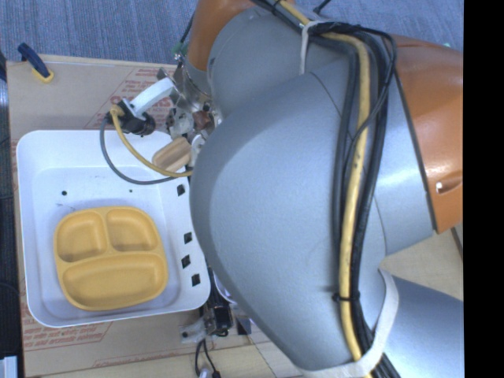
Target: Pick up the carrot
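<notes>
A: Spotted the carrot (172,155) yet?

B: Probably. Pale tan-orange, smooth, rounded at the end, short and stubby. Sits left of centre in the upper half of the frame, by the upper right corner of the white bin (31,211). Could be mistaken, though; partly tucked under hardware.

A: And the gripper (187,120)?

B: Right above that tan piece, very close, maybe touching. Cannot tell whether released, clenched or grasping anything. Too cluttered, and half hidden behind the grey arm (299,211).

A: So no calling it a grasp.

B: None. Nothing clearly clamped.

A: Worries from here?

B: Several. Looks smooth and round, so likely to roll or squirt sideways under an off-centre pinch. Lies hard against the bin wall too, leaving little room to close on both sides; might get nudged along the rim instead of caught.

A: And that yellow cable (130,152)?

B: Loops out to the left of the gripper, above the bin floor. Could snag or drag across the carrot during a lift.

A: Anything else nearby?

B: Yellow divided plate (110,258) at lower left, well apart from the carrot. No trouble expected there, barring a dropped carrot rolling down that way.
</notes>
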Motion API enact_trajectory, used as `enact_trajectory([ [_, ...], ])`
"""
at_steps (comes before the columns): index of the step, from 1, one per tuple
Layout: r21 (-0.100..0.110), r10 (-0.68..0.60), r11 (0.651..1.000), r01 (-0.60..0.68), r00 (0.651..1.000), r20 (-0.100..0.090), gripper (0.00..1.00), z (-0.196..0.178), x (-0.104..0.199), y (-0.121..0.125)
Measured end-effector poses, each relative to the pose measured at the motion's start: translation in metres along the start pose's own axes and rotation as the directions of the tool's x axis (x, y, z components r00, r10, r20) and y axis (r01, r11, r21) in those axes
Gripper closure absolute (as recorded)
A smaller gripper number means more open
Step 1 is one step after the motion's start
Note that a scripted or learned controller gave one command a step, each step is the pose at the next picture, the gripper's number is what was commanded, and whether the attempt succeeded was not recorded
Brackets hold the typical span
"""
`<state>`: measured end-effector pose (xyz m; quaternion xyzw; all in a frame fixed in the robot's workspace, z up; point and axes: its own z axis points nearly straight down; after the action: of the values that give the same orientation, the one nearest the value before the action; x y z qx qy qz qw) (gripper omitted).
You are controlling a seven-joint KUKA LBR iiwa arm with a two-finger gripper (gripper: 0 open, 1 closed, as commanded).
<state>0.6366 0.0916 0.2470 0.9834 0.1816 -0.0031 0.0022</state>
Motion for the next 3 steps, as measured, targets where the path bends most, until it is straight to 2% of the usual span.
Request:
enact_trajectory([
  [1, 0.003, -0.413, 0.911, 0.413, 0.911, -0.004, 1.00, -0.024, -0.017, 0.067],
  [2, 0.008, -0.246, 0.969, 0.246, 0.969, 0.000, 1.00, -0.018, -0.012, 0.014],
  [3, 0.008, -0.007, 1.000, 0.007, 1.000, 0.000, 1.00, 0.022, -0.055, 0.058],
])
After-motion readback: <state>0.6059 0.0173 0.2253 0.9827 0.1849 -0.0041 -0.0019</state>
